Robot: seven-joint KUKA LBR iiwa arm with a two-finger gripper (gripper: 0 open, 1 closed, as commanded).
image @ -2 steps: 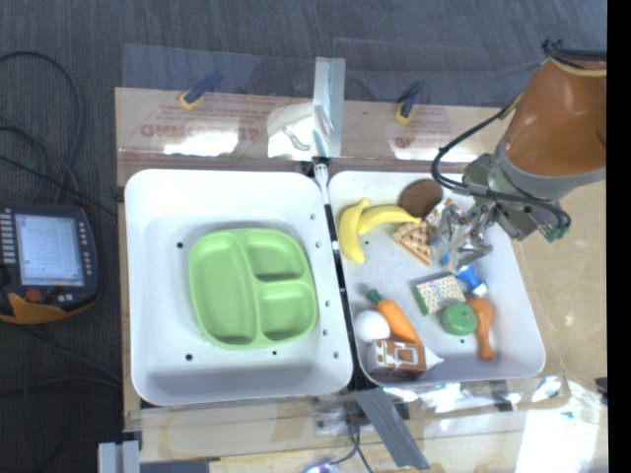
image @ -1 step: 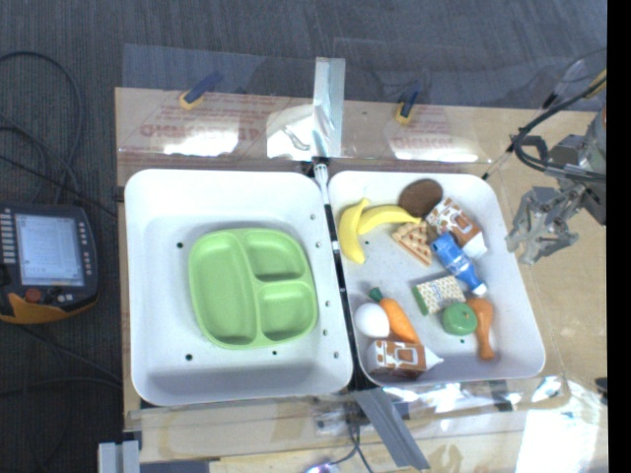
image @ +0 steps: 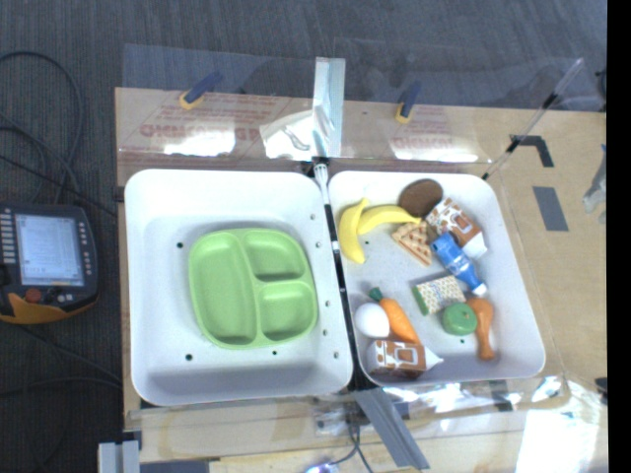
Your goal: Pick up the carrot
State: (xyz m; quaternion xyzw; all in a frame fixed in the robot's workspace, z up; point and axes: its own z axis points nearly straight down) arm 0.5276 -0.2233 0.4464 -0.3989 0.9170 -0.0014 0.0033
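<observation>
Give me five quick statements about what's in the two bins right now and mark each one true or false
1. The carrot lies in the right bin. True.
2. The green divided tray sits in the left bin. True.
3. The banana rests on the green divided tray. False: it is in the right bin, near the divider between the bins.
4. A white egg lies right beside the carrot. True.
5. The carrot is the only item in its bin. False: the banana, the egg, a blue bottle and other toy foods share it.
</observation>
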